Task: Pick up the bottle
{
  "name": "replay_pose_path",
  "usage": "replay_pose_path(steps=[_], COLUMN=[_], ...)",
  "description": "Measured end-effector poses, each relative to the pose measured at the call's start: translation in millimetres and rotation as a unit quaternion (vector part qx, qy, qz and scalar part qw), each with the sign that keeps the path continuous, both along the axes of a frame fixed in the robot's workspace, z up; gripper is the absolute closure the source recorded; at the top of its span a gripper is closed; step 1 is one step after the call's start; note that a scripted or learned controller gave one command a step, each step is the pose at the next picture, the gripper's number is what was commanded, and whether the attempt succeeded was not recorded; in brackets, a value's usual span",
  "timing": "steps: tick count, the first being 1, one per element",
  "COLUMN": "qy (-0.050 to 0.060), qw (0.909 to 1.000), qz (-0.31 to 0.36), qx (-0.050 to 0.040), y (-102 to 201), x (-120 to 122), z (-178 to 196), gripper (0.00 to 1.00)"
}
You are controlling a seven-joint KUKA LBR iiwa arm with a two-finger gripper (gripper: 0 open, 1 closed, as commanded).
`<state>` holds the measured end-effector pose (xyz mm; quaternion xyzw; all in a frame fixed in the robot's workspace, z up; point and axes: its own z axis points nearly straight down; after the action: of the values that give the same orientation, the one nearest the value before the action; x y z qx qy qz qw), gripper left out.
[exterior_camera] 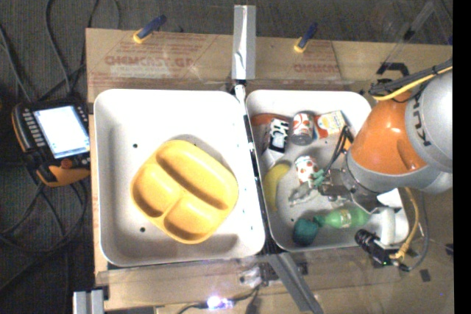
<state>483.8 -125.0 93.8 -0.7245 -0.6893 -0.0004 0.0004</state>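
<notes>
The right bin [259, 158] serves as the landmark here, a shallow white tray of smooth plastic with rounded corners. Against its near wall lies the bottle [338, 219], a pale green translucent thing on its side, glossy, with a darker teal rounded object [306, 231] just beside its left end (whether that is the bottle's cap or a separate item is hard to tell). Toward the bin's middle sits a small white piece with red markings [305, 167], and along its left wall a smooth yellow curved object [275, 182]. Near the bin's far wall are a red-and-silver can [302, 126], a yellow-edged carton [332, 120] and a black-and-white package [275, 134], their print too small to read.

Over the bin's right half hangs the arm [430, 130], its matte orange band [386, 142] hiding that side of the bin floor. The gripper [324, 186] reaches out of it as dark metal and tangled wires, just above the bottle; I cannot tell whether it is spread or closed.

Left of the right bin, the left bin [110, 158] holds a glossy yellow compartment tray [184, 189], set askew.
</notes>
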Motion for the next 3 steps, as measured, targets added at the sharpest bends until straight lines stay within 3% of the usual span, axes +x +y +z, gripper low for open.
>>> replay_pose_path(steps=[1,2,3], qy=[0.001,0.001,0.002], qw=[1.0000,1.0000,1.0000], qz=[-0.001,-0.001,-0.003], qx=[-0.0006,-0.0006,-0.0012], y=[-1,-1,-85], x=[-1,-1,-1], z=[9,8,49], gripper=[1.00,0.00,0.00])
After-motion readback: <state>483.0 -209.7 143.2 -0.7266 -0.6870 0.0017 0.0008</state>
